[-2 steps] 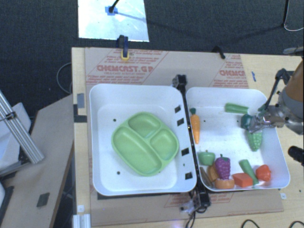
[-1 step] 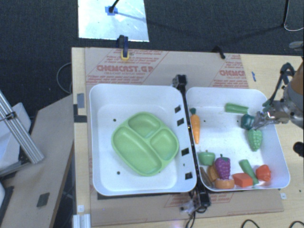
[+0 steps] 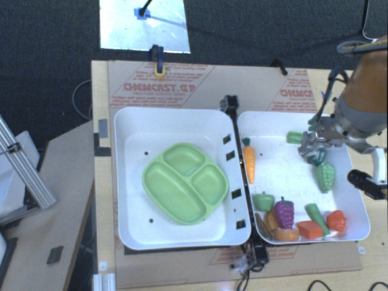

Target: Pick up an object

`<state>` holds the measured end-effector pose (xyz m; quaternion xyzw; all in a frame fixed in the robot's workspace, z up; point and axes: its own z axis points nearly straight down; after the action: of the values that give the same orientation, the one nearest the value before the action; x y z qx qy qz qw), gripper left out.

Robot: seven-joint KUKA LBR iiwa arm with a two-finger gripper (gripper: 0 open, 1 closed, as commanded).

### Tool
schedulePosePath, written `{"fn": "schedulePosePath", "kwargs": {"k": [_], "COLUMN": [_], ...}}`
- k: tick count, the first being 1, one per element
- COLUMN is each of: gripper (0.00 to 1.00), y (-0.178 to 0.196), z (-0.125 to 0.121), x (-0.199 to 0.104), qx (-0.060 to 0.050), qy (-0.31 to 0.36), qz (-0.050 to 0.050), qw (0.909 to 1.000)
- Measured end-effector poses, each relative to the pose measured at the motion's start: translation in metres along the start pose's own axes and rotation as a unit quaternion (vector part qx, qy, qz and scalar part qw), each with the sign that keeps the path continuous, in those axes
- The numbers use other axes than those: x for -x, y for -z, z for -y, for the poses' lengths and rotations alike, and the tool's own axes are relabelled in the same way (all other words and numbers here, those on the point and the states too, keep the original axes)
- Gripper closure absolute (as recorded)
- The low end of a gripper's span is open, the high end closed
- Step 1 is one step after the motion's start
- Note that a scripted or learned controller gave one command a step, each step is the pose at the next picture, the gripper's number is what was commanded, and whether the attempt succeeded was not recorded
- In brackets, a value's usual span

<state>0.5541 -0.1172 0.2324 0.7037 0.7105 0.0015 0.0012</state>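
My gripper hangs over the right part of the right bin, reaching in from the right. Just below it lies a green bumpy toy fruit, and a small green piece lies to its left near the bin's back wall. An orange carrot rests along the bin's left wall. At the front lie a green pepper, purple grapes, an orange-red block, a green pod and a red-orange tomato.
The left bin holds a light green divided plate. Black clips run along the seam between the bins. Brown cardboard lies under both bins, and a metal sheet sits at the back.
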Motion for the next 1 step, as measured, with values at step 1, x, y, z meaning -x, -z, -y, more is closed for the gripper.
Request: {"fn": "schedulePosePath", "kwargs": {"k": [1], "gripper": [1.0], "y": [-0.0132], "z": [-0.0176], "x": [-0.0531], "qx": [-0.001], "qy": [0.0], "qz": [0.0], "qw": [1.0]}}
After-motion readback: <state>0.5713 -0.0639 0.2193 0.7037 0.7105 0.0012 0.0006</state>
